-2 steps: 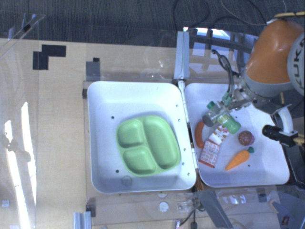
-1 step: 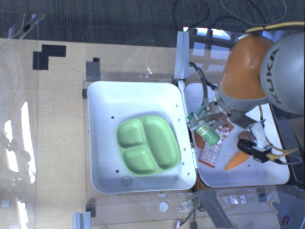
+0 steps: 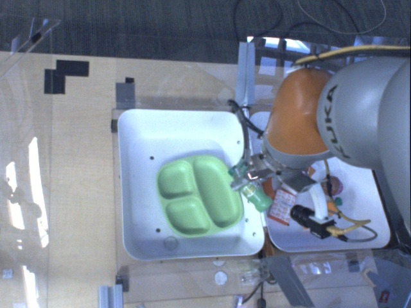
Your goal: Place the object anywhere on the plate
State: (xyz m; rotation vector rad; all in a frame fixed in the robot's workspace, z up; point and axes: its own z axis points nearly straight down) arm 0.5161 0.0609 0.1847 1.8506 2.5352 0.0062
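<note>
Fingers' state: you cannot tell, gripper (image 3: pixel 247 179) touching a green bottle (image 3: pixel 257 199) beside the 3-compartment green plate (image 3: pixel 199 194). Bottle looks light, slippery; grip mid-body.

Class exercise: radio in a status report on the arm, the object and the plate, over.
End effector at plate's right edge, between the bins. Teal-green object right beside it; grip unclear. Green plate in left bin, nothing in its compartments.

One bench (image 3: pixel 70 191) carries two shallow white bins: the left bin (image 3: pixel 138 172) and the right bin (image 3: pixel 379 226). One green plate (image 3: pixel 196 194) with three compartments lies in the left bin. One grey arm (image 3: pixel 359 114) with one orange band (image 3: pixel 298 114) reaches in. One green bottle (image 3: pixel 257 199) shows at the bins' divide. The right bin's small items are too cluttered to count.
</note>
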